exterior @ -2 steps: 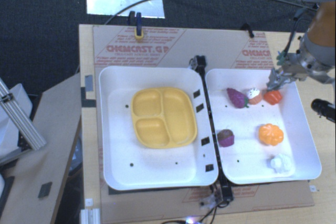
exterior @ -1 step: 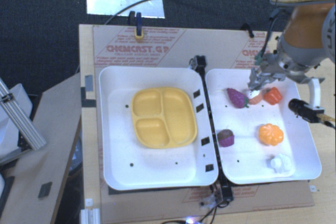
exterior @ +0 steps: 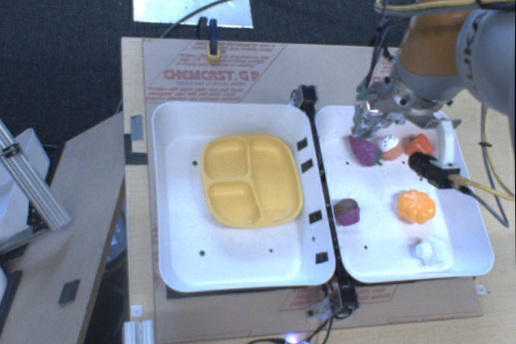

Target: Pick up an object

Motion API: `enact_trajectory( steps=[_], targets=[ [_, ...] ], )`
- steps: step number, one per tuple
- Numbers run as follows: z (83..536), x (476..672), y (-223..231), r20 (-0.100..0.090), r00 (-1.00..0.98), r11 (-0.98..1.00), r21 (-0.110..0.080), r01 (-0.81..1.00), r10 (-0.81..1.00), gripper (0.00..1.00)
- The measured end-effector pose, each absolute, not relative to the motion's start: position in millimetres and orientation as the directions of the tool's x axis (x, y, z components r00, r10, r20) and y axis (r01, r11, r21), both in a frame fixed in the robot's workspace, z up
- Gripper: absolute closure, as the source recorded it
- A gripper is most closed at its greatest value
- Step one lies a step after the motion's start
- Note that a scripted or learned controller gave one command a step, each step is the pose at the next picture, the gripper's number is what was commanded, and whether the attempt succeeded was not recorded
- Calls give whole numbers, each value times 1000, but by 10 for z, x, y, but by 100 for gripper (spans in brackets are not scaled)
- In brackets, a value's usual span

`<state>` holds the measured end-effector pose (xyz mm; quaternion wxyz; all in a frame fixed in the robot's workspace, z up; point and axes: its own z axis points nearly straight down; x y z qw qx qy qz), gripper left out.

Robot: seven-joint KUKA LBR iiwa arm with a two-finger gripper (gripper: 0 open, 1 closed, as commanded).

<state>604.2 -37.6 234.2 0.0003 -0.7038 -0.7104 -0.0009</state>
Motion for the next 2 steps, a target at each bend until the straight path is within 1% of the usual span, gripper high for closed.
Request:
enact_trajectory(
  steps=[1, 2],
  targets=[
    [2341, 6184, 167, 1, -9, 9, 3, 1000, 1000, 100],
    [2391, 6187, 770, 1, -9, 9, 2, 1000, 1000, 100]
  ],
)
